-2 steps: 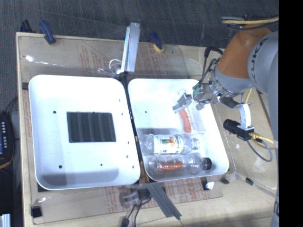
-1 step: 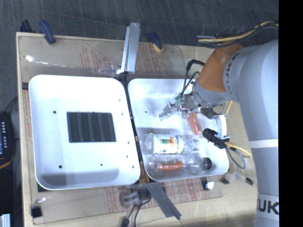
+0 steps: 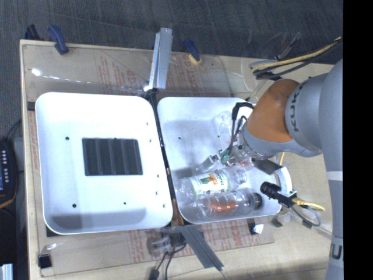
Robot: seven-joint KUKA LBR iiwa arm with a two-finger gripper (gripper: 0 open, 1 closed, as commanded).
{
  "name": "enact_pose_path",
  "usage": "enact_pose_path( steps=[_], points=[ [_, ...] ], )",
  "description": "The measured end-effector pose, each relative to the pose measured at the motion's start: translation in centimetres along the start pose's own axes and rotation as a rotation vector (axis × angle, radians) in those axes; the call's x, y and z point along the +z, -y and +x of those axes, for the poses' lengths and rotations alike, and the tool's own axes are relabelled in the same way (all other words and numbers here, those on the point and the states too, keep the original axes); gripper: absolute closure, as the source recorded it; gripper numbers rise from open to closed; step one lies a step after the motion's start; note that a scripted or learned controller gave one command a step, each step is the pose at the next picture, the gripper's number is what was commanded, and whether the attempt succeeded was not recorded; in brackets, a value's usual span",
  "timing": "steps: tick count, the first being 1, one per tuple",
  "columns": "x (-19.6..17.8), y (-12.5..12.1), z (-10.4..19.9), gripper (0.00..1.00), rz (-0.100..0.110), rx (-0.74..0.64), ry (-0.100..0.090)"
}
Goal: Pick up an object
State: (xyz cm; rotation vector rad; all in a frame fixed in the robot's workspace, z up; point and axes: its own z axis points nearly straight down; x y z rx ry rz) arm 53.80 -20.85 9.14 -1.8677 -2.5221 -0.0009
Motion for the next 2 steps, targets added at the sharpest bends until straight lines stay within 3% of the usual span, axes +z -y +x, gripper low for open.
enact_pose_path(
  steps=[1, 2],
  points=[
    [-0.1, 3.9, 2.9, 0.0, -0.002, -0.265, 0.001],
    [-1.1, 3.7, 2.9, 1.0, -0.004, -0.269, 0.001]
  ],
)
